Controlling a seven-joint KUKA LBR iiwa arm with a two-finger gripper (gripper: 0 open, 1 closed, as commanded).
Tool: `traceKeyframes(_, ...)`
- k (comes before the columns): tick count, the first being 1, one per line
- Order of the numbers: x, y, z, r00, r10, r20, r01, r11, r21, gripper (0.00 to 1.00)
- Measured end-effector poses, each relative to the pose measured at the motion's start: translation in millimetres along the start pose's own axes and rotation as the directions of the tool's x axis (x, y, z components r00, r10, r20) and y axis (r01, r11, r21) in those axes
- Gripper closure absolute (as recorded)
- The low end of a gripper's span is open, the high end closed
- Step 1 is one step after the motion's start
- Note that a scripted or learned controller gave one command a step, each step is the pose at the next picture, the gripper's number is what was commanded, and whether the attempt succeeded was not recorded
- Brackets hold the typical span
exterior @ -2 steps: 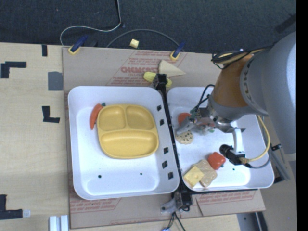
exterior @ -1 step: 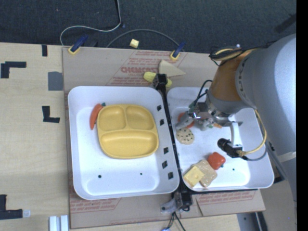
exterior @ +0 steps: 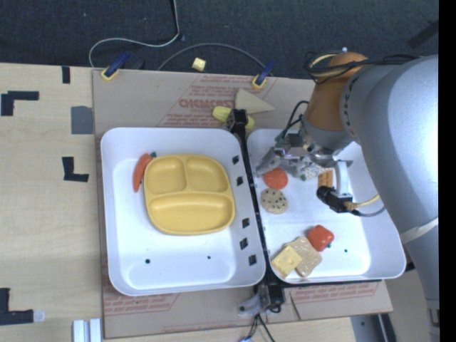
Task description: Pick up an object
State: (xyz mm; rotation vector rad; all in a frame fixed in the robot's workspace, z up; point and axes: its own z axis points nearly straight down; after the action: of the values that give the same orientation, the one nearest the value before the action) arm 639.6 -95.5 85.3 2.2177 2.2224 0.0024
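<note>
My gripper (exterior: 291, 159) hangs low over the upper left part of the right bin (exterior: 381, 251), under the grey arm with its orange band (exterior: 329, 105). Just below it lies a round red tomato-like piece (exterior: 275, 179), very close to the gripper or touching it; I cannot tell which. A speckled round cookie (exterior: 273, 201) sits under that. Farther down are a red pepper-like piece (exterior: 320, 237) and a tan bread slice beside a yellow cheese block (exterior: 295, 258). A small orange-brown piece (exterior: 325, 178) lies to the gripper's right.
The left bin (exterior: 121, 255) holds a yellow divided plate (exterior: 189, 193) and an orange carrot (exterior: 140, 172) by its left side. A black divider (exterior: 248, 191) runs between the bins. The arm's bulk covers the right bin's right edge. A black cable end (exterior: 335, 199) hangs by the wrist.
</note>
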Motion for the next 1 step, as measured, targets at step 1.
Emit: traceKeyframes(1, -4.8, 7.8, 0.0, 1.000, 0.000, -0.001, 0.000, 1.000, 0.002, 0.00)
